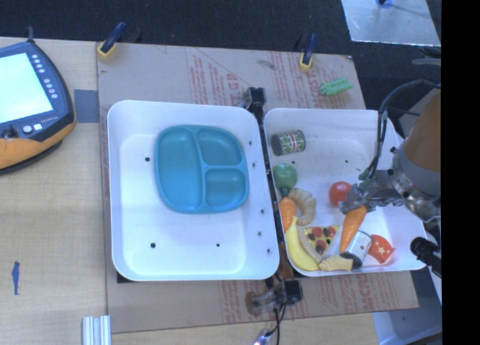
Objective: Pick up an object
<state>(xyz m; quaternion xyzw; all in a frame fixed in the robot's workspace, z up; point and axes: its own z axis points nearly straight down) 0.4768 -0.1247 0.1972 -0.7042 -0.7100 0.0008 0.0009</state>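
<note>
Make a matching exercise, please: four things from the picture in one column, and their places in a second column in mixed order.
Things:
1. blue plate
2. can
3. banana
4. green toy

Places:
A. outside the bins, on the cardboard
B. right bin, far side
C. left bin
D. right bin, near left corner

Pairs: 1-C, 2-B, 3-D, 4-A

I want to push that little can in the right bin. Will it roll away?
Probably. The can lies on its side, and its round body would likely roll if nudged across its length. It sits apart from the other toys, on bare bin floor, so little would stop it before the wall. It looks small, likely light.
</note>
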